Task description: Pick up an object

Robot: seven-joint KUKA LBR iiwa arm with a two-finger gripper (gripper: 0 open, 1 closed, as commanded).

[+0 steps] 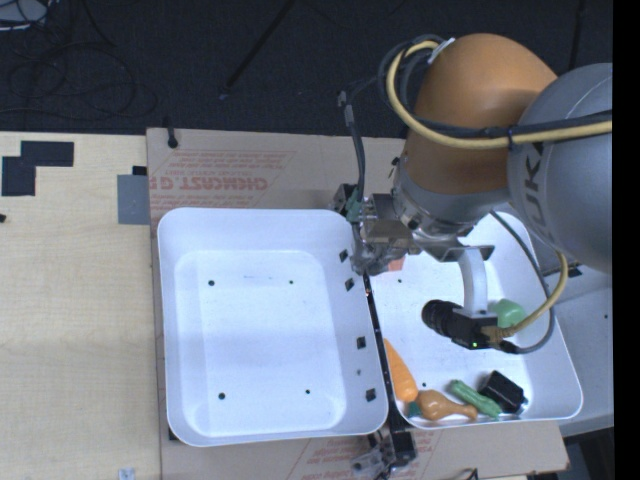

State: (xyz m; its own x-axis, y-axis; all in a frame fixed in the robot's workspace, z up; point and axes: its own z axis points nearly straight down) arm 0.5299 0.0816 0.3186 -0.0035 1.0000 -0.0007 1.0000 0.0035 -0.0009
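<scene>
We are hovering the gripper (378, 253) over the upper left corner of the right bin (560, 368); whether it is grasping anything we cannot tell. The carrot (400, 370) is lying lower centre, so we should be descending squarely above it.

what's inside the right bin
Along the right bin's near edge lie an orange carrot, a tan gourd-shaped toy, a green piece and a black block. The arm covers its far part.
</scene>
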